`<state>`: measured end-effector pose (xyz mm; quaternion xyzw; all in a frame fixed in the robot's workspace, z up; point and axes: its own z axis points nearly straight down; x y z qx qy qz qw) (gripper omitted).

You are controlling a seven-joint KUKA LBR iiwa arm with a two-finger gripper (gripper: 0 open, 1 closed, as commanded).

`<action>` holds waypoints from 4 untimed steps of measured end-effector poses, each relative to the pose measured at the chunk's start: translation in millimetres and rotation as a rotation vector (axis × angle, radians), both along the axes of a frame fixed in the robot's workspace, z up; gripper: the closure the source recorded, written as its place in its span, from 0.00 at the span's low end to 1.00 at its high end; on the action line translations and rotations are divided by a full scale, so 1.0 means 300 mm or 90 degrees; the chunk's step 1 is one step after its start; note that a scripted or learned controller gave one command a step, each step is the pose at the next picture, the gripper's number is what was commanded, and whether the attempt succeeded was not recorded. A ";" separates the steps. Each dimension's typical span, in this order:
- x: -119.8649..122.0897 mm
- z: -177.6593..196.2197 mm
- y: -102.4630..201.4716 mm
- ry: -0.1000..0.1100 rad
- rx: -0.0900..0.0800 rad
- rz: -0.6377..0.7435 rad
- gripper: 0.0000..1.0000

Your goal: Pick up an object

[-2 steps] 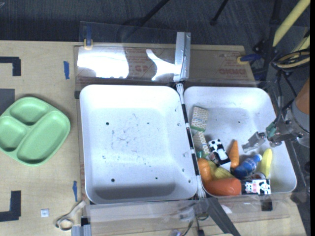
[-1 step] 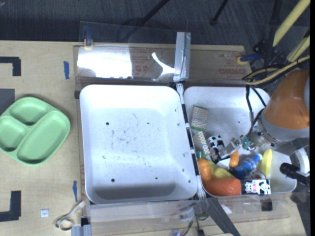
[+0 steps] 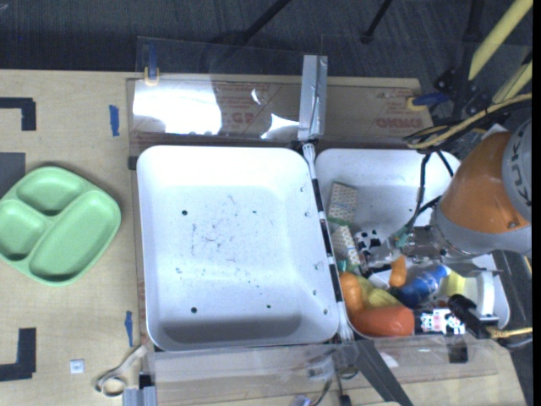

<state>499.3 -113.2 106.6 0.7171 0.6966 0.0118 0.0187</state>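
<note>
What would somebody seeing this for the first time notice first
The eye goes first to the orange band on the arm at the right, reaching over the right bin. Below it sits a bright heap of small objects in that bin's near end, including a red-orange one and a blue one. On the far left of the bench, a pale green divided plate stands out against the wood.

Evenly and brightly lit from above. Strong white glare on the clear panel (image 3: 211,108) at the far side. Soft shadow along the left bin (image 3: 228,235) near wall. Slightly soft focus throughout, colours washed.
</note>
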 end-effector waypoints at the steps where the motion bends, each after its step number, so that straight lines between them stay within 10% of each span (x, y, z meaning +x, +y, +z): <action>1: 0.082 -0.004 -0.031 0.002 0.014 -0.156 0.00; 2: 0.053 0.000 0.016 -0.012 -0.003 -0.012 0.00; 3: 0.022 0.161 0.032 0.028 0.004 0.102 0.00; 4: 0.133 0.022 0.020 0.013 0.002 0.117 0.00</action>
